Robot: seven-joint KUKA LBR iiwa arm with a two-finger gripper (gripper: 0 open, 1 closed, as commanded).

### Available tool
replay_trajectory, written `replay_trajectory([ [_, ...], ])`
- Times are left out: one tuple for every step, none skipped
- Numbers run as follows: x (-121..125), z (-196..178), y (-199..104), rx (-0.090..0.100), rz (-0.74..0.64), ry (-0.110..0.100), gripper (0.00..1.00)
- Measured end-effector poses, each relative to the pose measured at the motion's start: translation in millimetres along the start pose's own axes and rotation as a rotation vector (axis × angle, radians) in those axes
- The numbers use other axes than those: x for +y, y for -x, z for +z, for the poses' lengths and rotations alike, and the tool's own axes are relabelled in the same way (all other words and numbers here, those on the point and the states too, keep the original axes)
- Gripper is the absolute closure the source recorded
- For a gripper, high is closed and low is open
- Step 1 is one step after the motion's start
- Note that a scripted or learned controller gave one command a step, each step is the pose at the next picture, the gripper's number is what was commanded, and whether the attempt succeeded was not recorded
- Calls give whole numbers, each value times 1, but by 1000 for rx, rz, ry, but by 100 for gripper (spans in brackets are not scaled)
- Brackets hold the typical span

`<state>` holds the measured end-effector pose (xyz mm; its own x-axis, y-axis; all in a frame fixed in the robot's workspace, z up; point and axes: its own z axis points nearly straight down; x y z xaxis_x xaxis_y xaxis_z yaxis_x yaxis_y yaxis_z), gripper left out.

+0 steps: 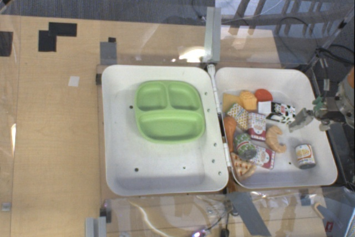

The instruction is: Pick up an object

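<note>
While hanging over the right bin (327, 172) at its right side, claw (302, 119) carries nothing; whether open or closed, cannot tell from this slanted view. No object lifted yet. Pile of small items (252, 130) lying in the left half of that bin, tin can (304, 156) just below the claw. Green tray (169, 110) resting in the left bin (119, 175). Remaining: descend, grip, raise.

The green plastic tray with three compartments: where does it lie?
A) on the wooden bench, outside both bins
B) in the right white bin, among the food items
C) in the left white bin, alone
C: the green plastic tray with three compartments lies alone in the left white bin.
</note>
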<state>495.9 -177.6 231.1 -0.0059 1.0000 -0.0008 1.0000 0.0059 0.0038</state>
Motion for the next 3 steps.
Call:
replay_trajectory([
  [-7, -174, 29, -3, -37, 4, 0],
  [59, -56, 27, 0, 568, -2, 0],
  [115, 87, -6, 0, 639, -4, 0],
])
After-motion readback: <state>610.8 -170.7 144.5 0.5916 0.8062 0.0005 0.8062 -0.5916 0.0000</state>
